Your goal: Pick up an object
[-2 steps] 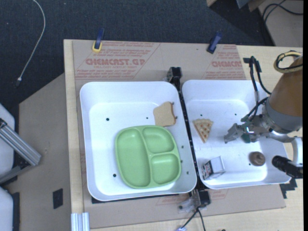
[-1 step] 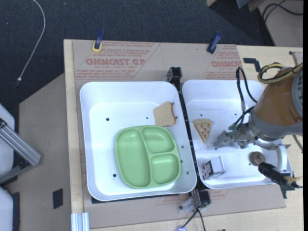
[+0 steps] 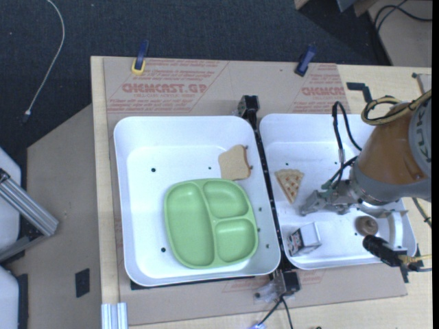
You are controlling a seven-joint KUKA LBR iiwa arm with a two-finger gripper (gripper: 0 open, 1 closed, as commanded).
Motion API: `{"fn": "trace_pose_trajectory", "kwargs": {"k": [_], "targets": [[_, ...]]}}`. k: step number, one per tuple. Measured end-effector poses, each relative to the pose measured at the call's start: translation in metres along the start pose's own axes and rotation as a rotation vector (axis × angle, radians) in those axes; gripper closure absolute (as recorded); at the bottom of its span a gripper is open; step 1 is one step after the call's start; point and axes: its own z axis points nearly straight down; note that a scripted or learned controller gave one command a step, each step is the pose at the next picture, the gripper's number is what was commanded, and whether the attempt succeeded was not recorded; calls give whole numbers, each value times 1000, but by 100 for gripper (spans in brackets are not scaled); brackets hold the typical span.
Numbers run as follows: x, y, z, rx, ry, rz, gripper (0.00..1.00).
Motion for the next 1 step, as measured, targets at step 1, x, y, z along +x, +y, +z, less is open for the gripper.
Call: {"fn": "trace_pose_trajectory", "kwargs": {"k": [1], "targets": [[1,1,-11,-4,0,-1,100]]}}
